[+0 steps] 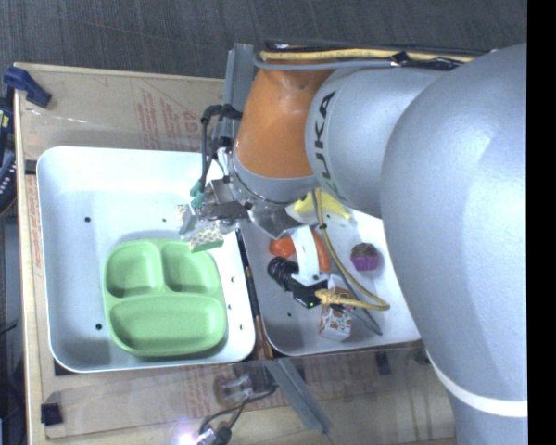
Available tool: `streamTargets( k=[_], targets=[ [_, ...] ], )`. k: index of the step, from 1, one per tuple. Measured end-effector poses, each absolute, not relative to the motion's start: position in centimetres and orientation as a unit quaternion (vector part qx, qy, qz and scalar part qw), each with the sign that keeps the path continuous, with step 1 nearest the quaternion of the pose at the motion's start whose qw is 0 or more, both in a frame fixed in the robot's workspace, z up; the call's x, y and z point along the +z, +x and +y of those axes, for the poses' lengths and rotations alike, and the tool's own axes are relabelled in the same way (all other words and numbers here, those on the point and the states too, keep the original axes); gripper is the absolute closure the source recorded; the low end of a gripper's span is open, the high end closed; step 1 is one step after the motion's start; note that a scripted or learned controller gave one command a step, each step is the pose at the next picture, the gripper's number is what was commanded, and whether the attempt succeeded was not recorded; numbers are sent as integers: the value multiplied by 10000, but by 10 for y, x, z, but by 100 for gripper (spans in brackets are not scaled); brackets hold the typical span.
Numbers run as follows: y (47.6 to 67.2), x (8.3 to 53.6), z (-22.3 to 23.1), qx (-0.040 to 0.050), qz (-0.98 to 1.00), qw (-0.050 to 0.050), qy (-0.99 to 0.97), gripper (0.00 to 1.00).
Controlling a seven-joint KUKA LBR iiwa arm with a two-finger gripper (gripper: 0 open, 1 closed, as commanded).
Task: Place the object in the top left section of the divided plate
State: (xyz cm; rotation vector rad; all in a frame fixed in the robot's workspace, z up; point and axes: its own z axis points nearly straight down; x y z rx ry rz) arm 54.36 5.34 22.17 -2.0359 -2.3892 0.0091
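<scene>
The big grey arm (426, 202) is closest, with black letters "KU" on it (the rest curves away). Its gripper (204, 219) is over the left bin (65, 248), just above the green divided plate (164, 297). A small speckled object (205, 238) sits at the gripper tip, touching the plate's top right edge. I cannot tell if it is held. The right bin (287, 341) has a purple ball (365, 257).

Grey arm (426, 156) reaches in from the right, orange band (278, 128) just behind the low-set hand (204, 219).
</scene>
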Motion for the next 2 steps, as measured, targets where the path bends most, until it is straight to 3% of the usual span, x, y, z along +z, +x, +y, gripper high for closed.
streamTargets(
  k=[1, 2],
  targets=[
    [526, 149, 122, 28, -8500, 30, -5268, 100],
    [527, 150, 121, 25, -8498, 24, -5270, 0]
  ],
)
